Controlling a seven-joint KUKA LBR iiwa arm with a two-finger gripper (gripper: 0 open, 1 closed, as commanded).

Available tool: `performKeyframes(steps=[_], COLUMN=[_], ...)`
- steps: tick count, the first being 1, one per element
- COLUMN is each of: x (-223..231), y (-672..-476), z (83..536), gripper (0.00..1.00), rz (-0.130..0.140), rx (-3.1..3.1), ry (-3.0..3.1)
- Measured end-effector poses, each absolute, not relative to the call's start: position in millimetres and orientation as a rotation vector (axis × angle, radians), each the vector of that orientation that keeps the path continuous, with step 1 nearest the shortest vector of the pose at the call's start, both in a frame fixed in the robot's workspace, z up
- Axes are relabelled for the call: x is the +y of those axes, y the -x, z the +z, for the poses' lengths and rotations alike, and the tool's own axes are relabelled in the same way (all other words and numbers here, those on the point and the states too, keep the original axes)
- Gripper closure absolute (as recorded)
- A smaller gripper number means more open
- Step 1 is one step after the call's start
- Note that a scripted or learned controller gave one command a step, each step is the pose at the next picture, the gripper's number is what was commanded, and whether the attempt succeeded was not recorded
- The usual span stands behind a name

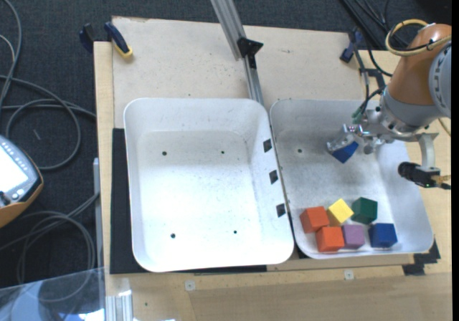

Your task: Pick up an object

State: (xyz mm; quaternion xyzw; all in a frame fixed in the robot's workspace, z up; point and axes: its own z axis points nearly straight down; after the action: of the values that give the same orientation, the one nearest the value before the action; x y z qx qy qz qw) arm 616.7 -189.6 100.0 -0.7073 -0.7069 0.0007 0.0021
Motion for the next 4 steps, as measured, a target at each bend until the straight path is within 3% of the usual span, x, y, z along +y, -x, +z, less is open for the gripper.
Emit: performKeyframes(steps=[1, 2, 3, 4], x=[-152.4, -211.7, -170.5, -177.2], y=[-665.5, -611.0, -631.1, -591.7], z=[100.5, 100.1, 100.1, 99.8], gripper=[0.00, 0.00, 0.00, 0.00], rz=[-0.007, 0.006, -0.004, 0.002], rx=[-2.229, -2.213, -2.227, -2.217], ry=[2.218, 2.226, 2.217, 2.220])
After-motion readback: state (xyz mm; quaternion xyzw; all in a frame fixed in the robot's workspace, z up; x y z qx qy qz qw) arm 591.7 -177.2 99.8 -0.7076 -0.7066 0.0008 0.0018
